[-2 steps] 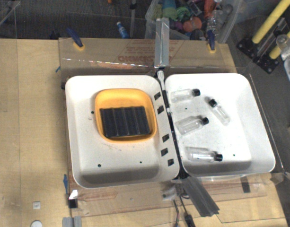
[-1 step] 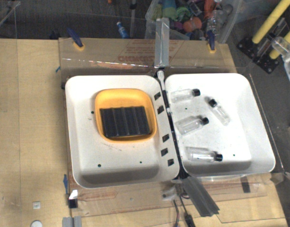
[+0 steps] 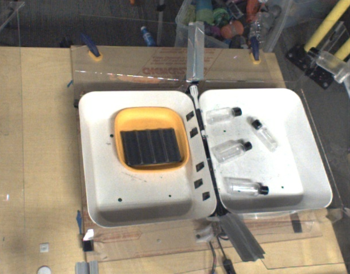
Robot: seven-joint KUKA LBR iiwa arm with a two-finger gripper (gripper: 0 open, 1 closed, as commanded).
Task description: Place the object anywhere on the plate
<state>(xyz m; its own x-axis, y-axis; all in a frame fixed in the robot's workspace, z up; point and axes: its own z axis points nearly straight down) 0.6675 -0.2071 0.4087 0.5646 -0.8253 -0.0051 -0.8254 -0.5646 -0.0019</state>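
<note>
An orange plate (image 3: 124,120) lies in the left bin (image 3: 100,193). A black ribbed rectangular object (image 3: 151,146) rests flat on the plate's middle. Several clear vials with black caps lie in the right bin (image 3: 294,170): one (image 3: 221,114) at the back left, one (image 3: 262,133) tilted at the back right, one (image 3: 232,150) in the middle and one (image 3: 246,186) near the front.
A grey divider (image 3: 201,147) with black tabs runs between the two bins. A clear tub of colourful toys (image 3: 232,7) stands behind the bench. A yellow bar (image 3: 329,19) and dark clamp gear sit at the back right.
</note>
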